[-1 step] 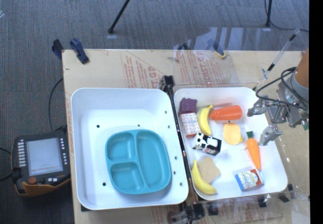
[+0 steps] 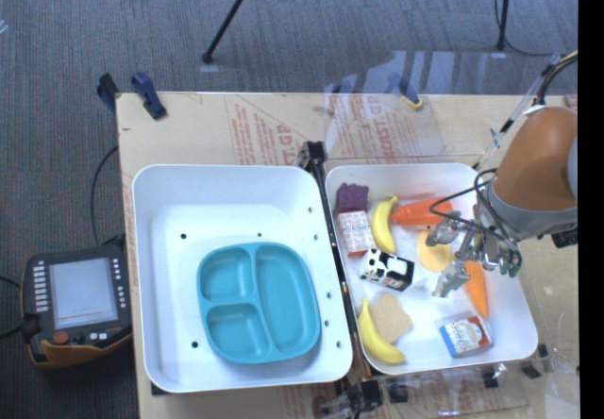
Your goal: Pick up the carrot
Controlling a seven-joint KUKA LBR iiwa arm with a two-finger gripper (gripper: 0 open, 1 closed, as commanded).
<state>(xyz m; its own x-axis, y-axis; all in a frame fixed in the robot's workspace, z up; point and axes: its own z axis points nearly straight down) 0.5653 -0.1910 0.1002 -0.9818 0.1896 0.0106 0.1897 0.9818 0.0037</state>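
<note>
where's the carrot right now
In the camera view the carrot lies near the right wall of the right bin, just under the gripper and above the small carton.

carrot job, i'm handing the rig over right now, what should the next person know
Gripper hangs low in the right bin, beside the carrot.
The carrot lies on the bin floor near the right wall, above the small carton; nothing shows it lifted.
A second orange piece lies by the banana.
Done: approach. Left: grasp and lift the carrot.
</note>
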